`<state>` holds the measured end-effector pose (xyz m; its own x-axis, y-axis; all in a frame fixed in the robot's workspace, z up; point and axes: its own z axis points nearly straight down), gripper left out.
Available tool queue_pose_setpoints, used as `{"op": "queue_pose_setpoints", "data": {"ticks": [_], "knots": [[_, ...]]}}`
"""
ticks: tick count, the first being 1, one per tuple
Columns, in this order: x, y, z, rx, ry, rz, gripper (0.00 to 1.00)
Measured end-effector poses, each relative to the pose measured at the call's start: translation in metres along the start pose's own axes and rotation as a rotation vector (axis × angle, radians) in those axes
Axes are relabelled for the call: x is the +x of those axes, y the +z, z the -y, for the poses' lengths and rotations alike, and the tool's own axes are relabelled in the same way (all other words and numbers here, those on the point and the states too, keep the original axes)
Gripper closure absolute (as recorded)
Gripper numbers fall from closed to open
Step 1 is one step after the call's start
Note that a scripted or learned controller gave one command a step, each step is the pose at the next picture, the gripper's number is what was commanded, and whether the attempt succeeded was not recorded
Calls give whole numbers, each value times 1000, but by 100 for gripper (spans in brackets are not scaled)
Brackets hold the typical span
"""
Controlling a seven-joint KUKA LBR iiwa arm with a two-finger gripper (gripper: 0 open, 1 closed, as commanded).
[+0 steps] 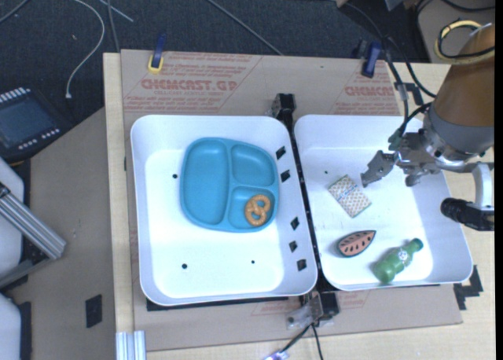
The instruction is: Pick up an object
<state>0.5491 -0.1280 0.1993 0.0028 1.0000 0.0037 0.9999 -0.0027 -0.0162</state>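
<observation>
The claw (pixel 391 168) hangs over the right bin (pixel 330 140), fingers spread and gripping nothing. Just below it lies a patterned packet (pixel 349 195), then a watermelon slice (pixel 357 243) and green bottle (pixel 397 261); a pretzel (pixel 257 209) sits on the blue tray (pixel 212 181) in the left bin (pixel 157 193)

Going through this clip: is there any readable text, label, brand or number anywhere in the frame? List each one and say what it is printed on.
"CHEMCAST GP" or close to it, in faded red letters on the brown board behind the left bin; the smaller lines around it are too blurred to read.
A similar red print on the board behind the right bin, partly hidden, not readable.
The small dotted packet and the green bottle: any marks too small to read.
</observation>
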Motion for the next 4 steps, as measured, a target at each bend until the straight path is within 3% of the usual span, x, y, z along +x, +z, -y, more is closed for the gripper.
{"op": "queue_pose_setpoints", "data": {"ticks": [1,3,4], "knots": [[0,-8,-3,-15,-3,2,0],[12,97,-10,-10,-3,0,0],[12,115,-10,-12,-3,2,0]]}}
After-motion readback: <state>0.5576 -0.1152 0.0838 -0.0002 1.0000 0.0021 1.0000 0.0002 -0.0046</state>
